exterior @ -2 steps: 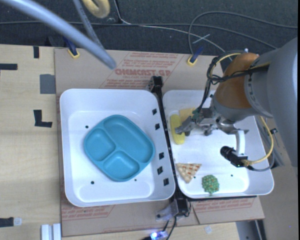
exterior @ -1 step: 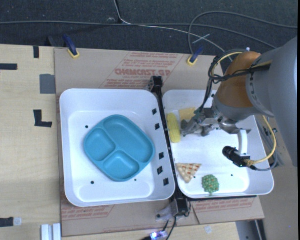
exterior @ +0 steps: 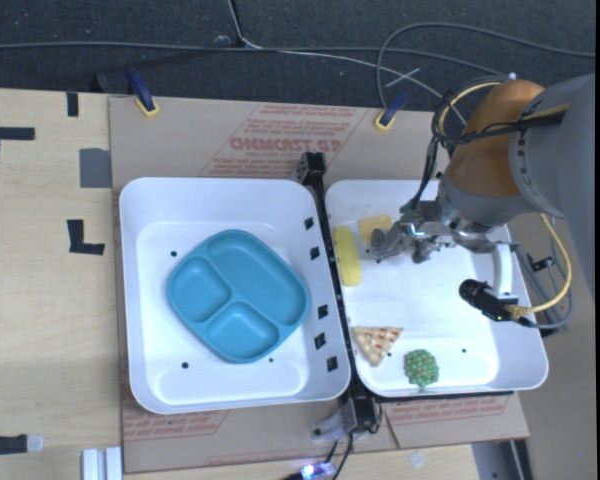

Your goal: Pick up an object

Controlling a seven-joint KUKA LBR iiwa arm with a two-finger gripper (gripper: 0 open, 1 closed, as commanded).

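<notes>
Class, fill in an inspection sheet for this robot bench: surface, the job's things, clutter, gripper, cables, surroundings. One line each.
Surface: cardboard sheet under two white bins, left bin and right bin.
Job's things: right bin holds corn, a yellow block, a pizza slice and broccoli.
Clutter: blue tray in the left bin.
Gripper: gripper low over the right bin, near the yellow block; finger state unclear.
Cables: black cable across the dark floor; yellow cable by the arm.
Surroundings: clamps at the cardboard's far edge.
</notes>
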